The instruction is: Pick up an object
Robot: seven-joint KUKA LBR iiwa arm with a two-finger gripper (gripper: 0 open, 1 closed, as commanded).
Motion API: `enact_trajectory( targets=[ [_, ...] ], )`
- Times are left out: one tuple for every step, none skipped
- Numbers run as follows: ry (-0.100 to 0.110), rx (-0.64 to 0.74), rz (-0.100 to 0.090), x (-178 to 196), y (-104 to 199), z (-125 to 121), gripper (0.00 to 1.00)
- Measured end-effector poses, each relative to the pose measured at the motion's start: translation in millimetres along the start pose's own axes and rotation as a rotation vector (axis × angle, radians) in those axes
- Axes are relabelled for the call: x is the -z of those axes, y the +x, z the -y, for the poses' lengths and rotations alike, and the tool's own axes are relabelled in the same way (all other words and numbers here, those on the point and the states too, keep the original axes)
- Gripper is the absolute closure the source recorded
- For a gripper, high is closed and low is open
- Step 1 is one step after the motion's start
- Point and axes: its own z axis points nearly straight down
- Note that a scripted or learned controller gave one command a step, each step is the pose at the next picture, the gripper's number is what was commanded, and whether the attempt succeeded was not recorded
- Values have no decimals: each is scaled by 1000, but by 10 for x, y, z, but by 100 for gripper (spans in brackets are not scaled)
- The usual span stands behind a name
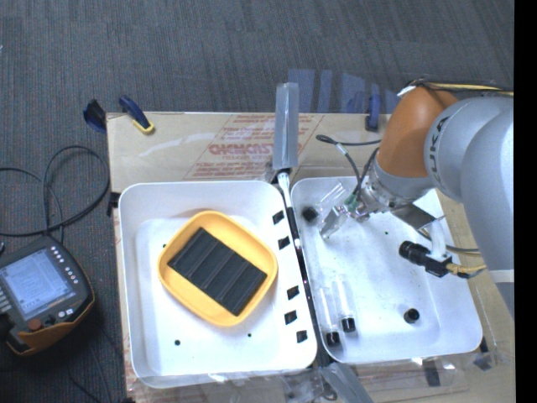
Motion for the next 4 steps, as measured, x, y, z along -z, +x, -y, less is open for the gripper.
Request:
enact_trajectory(
  targets=[
    [8,3,-4,74,9,16,100],
    [7,3,-4,80,9,11,0],
    [1,-91,-1,-8,169,899,0],
    [0,-65,0,119,218,130,0]
  ],
)
